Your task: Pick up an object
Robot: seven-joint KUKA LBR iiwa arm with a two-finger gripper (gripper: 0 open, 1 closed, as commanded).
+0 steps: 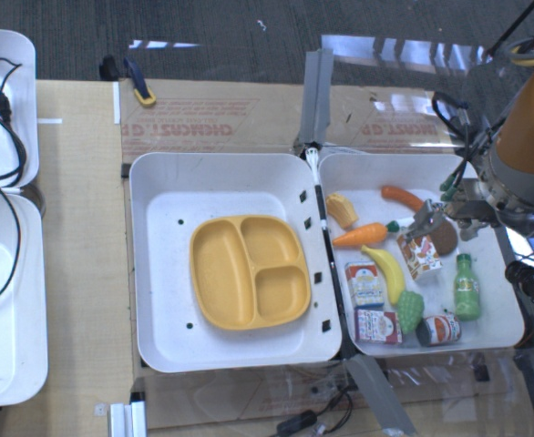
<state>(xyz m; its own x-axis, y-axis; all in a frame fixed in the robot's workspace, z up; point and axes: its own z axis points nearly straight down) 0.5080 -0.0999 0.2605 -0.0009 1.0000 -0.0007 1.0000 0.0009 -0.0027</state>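
Yellow plastic tray point(249, 271), three compartments, smooth, rounded corners, lies flat in the left white bin point(153, 244). Right bin point(513, 321) crowded: ridged pale shell-like piece point(342, 210), orange carrot point(362, 236), curved banana point(389, 271), two small cartons point(365, 286), knobbly green item point(410, 310), can on its side point(440, 330), green bottle point(467, 288), red-and-white carton point(421, 256). Gripper point(428, 218) sits low over that carton; whether the claw is spread or pinching, cannot tell.
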